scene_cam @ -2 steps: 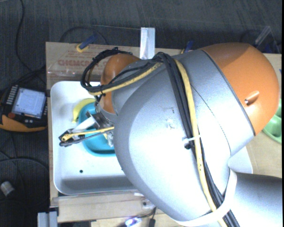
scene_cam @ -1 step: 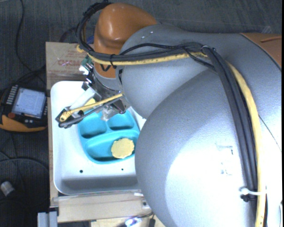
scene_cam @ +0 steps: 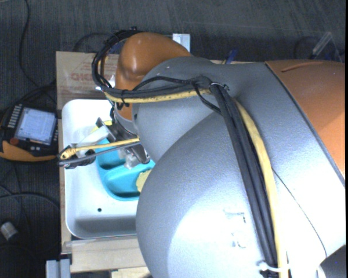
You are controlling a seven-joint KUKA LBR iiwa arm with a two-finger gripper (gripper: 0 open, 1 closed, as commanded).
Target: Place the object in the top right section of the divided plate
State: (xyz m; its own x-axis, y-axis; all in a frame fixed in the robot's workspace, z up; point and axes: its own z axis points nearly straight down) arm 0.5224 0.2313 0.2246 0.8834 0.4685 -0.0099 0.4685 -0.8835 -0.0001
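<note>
One blue plate (scene_cam: 117,181) to aim for, lying in the white bin (scene_cam: 81,213) and mostly covered by the arm (scene_cam: 220,172). Object itself hidden or too small to tell; whether held or already on the plate, cannot say. Gripper (scene_cam: 132,154) low over the plate's upper part, seemingly close to it; whether spread or pressed together, cannot tell.

Judged as the placing step. To do it well: come straight down over the top right section, keep off the dividing ridges, let go only when low, then lift straight up to avoid dragging the object back out. Mind the bin wall near the plate.

Bin floor smooth and white, bare toward the view's lower left. Under the bin a pale board (scene_cam: 75,68) — beyond it dark carpet (scene_cam: 23,225), loose cables, and an orange-edged pendant (scene_cam: 32,129) well apart to the left
</note>
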